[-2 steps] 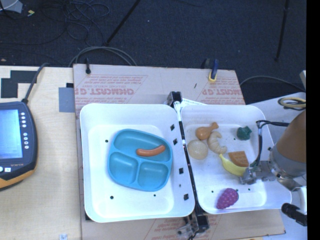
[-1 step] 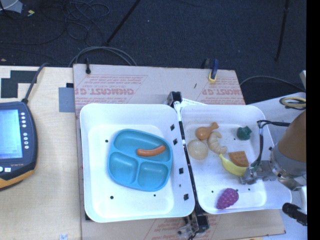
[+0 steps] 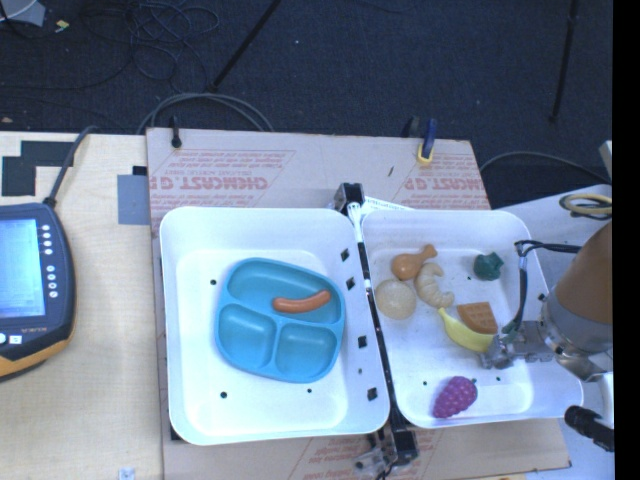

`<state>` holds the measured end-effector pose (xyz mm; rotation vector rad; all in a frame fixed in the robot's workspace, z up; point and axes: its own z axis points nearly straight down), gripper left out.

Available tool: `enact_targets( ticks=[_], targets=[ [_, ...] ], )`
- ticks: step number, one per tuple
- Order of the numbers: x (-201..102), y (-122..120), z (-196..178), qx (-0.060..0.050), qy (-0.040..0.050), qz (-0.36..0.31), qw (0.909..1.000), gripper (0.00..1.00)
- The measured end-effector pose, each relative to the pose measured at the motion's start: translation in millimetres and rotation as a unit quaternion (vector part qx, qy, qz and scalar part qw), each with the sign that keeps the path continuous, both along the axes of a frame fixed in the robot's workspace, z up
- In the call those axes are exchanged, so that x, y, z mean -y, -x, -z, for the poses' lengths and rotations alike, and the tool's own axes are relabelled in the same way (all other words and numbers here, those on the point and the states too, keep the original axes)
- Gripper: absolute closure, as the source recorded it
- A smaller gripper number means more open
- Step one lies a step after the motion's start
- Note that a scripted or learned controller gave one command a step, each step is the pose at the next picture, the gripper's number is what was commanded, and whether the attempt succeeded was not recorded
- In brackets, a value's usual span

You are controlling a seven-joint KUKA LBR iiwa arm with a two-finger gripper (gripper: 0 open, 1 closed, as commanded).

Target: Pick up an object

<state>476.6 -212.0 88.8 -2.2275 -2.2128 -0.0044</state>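
Note:
The right bin (image 3: 520, 403) holds several toy foods: a drumstick (image 3: 412, 263), a pale croissant (image 3: 433, 285), a cream round piece (image 3: 395, 299), a yellow banana (image 3: 462, 332), a brown bread slice (image 3: 479, 317), a small green piece (image 3: 488, 265) and purple grapes (image 3: 454, 397). My gripper (image 3: 497, 354) reaches in from the right and sits low in this bin. It is just right of the banana's end and below the bread slice. Nothing is visibly held in it.
The left bin (image 3: 190, 368) bears a blue divided plate (image 3: 250, 338) with an orange sausage (image 3: 301, 302) in its top compartment. A pendant with a screen (image 3: 25, 273) lies at the far left. The grey arm (image 3: 585, 318) covers the right bin's right wall.

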Motion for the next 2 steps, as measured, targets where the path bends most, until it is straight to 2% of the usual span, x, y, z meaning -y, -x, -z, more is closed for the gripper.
enact_targets(
  ticks=[1,2],
  targets=[
    [-6.5,0.3,-0.2,0.001,0.0029,-0.003,1.0,1.0],
    [-0.5,-0.2,0.0,0.0,0.0,-0.001,1.0,1.0]
  ],
)
